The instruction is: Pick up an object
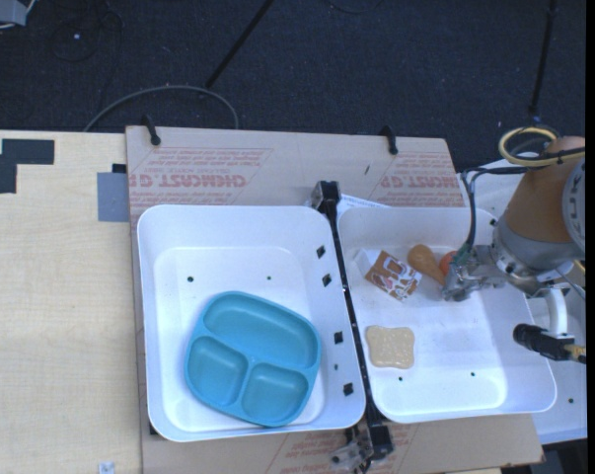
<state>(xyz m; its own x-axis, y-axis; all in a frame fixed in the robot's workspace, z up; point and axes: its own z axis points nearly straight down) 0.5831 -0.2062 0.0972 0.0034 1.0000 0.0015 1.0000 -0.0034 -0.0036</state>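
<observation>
My arm reaches in from the right, wrist bent down over the right bin (534,403). My pincer (458,286) hangs low near the bin's far edge, just beside an orange piece (425,260) and a snack packet (392,275). I cannot tell its state. A tan slice (390,347) lies toward the near edge.

two white bins side by side. left bin (159,265) holds a blue divided tray (253,356). right bin (475,383) has a tan bread-like slice (390,347), a small printed packet (392,275) and an orange item (427,262) (partly hidden). gripper (458,286) sits low just beside the orange item, arm reaching in from the right.
</observation>
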